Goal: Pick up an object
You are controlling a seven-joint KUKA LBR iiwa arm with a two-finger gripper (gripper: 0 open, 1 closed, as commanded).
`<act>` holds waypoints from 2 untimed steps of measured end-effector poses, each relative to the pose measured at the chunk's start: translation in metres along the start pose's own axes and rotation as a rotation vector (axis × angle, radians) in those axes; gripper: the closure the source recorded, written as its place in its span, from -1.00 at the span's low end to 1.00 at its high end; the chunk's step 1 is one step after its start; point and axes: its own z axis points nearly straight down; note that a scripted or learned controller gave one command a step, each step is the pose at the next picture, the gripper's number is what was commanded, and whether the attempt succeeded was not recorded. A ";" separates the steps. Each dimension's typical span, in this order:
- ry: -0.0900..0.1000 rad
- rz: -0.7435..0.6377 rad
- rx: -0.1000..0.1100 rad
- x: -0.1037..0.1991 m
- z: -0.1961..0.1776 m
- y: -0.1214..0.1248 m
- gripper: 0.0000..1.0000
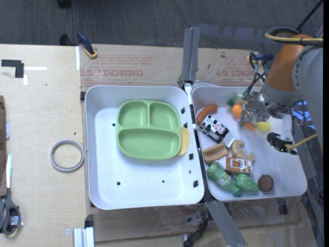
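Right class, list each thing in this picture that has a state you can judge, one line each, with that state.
green divided plate: upright in the left bin, compartments bare
tape roll: flat on the bench
gripper: low over the right bin, beside a small orange ball
black-and-white toy: lying tilted
green bottle: on its side

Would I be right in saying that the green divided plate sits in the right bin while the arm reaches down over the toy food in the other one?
Not quite: the camera view shows the green divided plate in the left bin, not the right. The rest holds: the arm reaches down over the toy food, which lies in the other bin, the right bin.
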 end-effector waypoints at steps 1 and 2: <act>0.000 -0.166 -0.013 0.070 -0.106 -0.007 1.00; 0.000 0.135 -0.010 -0.003 -0.262 -0.025 1.00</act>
